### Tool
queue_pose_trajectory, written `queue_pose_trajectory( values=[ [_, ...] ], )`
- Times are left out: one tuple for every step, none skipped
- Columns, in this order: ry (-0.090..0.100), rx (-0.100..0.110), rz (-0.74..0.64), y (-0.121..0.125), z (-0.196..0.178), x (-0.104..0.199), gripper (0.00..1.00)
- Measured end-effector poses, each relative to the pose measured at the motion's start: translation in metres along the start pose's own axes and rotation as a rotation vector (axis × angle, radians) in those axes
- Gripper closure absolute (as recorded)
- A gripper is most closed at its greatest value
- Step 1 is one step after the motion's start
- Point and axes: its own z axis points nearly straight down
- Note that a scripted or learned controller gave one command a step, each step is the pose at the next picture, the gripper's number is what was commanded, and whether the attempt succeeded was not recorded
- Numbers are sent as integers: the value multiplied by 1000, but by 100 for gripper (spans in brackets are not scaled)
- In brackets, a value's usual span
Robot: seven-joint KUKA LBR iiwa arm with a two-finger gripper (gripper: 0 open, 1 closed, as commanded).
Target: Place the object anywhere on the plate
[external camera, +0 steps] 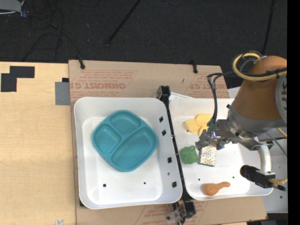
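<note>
Smooth teal plate (124,139), rounded square with three moulded compartments, lying in the left white bin (86,191). Over in the right bin (234,191): pincer (208,144) low, clamped on a small speckled packet (208,155), touching a fuzzy green lump (188,154). Behind it, pale yellow flat pieces (198,122); near the front rim, a glossy orange drumstick shape (214,188). Beneath the bins, brown cardboard (117,81) with red mirrored print, unreadable. Pale wood surface (33,149) at left, dark carpet (140,22) beyond.

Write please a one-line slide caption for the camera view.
Gripper above right bin near patterned packet; teal plate in left bin.
</note>
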Motion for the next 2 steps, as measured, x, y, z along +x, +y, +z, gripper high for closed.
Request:
queue_pose_trajectory(
  values=[
    [0, 0, 0, 22, 7, 57, 100],
    [-1, 2, 1, 30, 19, 112, 100]
  ],
)
